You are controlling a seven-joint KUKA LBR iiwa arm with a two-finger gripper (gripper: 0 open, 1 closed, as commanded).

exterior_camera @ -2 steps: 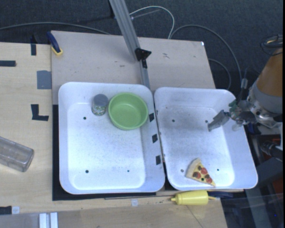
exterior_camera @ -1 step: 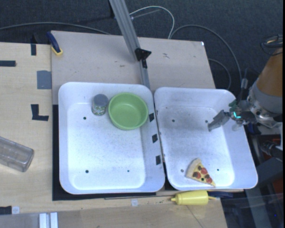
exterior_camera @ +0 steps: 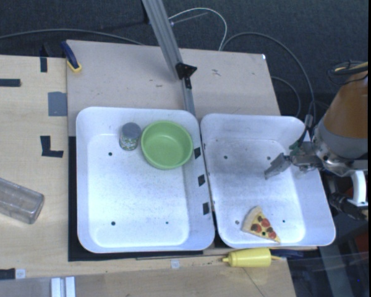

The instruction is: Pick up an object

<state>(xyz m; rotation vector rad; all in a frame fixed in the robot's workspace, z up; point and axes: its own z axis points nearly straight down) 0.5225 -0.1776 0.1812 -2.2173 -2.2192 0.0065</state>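
My claw (exterior_camera: 278,166) hangs over the right bin (exterior_camera: 235,129); finger state indiscernible. Pizza slice (exterior_camera: 260,224) lies apart.

Both bins (exterior_camera: 99,228) are white with grey speckling. Bowl (exterior_camera: 167,144): light green. Small can (exterior_camera: 130,136): grey lid, greenish patterned side. Pizza slice (exterior_camera: 260,224): tan with red spots. Bottle (exterior_camera: 250,258): yellow. Table (exterior_camera: 123,79): pale tan. Arm (exterior_camera: 349,113): orange band.

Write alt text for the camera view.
The gripper hangs over the right bin, above a toy pizza slice. The left bin holds a green bowl and a small can.
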